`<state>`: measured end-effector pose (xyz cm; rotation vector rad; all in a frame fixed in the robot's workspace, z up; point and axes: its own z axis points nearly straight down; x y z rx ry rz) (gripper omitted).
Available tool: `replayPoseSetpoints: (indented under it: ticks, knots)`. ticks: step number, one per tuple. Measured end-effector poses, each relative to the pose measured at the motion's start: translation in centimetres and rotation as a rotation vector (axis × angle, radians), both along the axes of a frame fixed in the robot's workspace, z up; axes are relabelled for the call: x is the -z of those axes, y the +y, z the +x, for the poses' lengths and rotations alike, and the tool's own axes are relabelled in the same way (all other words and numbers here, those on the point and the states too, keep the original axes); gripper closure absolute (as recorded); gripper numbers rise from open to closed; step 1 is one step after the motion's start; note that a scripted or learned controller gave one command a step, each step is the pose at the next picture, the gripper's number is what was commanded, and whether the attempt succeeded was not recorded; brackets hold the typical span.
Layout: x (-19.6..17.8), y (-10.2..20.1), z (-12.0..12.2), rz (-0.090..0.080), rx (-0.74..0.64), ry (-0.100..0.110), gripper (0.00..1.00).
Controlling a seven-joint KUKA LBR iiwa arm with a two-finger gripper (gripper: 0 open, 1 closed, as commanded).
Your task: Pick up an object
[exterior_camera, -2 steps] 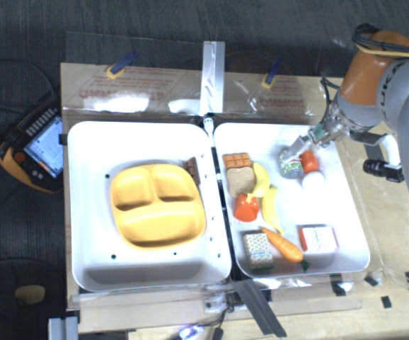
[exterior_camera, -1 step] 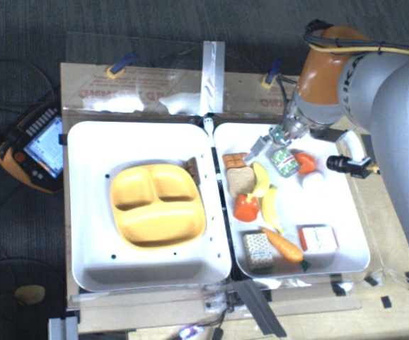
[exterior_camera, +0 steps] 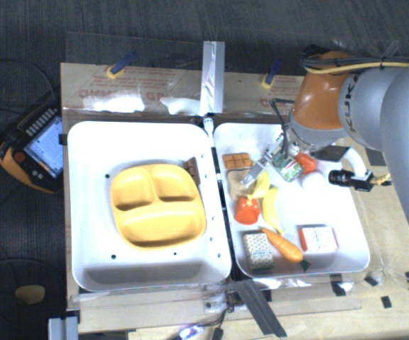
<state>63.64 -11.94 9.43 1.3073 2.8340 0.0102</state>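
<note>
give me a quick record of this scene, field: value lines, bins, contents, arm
left bin: yellow divided tray
right bin: carrot, banana, tomato, red and white box, waffle, patterned block
gripper: low over the right bin's back left, by the banana
grasp: cannot tell

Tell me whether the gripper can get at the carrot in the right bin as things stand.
Probably yes. The carrot lies uncovered on top, near the bin's front, with the banana touching its upper end. The gripper sits farther back, with nothing blocking the way down.
</note>
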Motion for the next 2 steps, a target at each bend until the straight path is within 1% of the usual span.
replayPoseSetpoints:
  ticks: [1,2]
  knots:
    - [-0.99,0.24,0.06,0.006,-0.001,0.001,1.0]
    - [-0.98,0.23,0.05,0.006,-0.001,0.002,0.0]
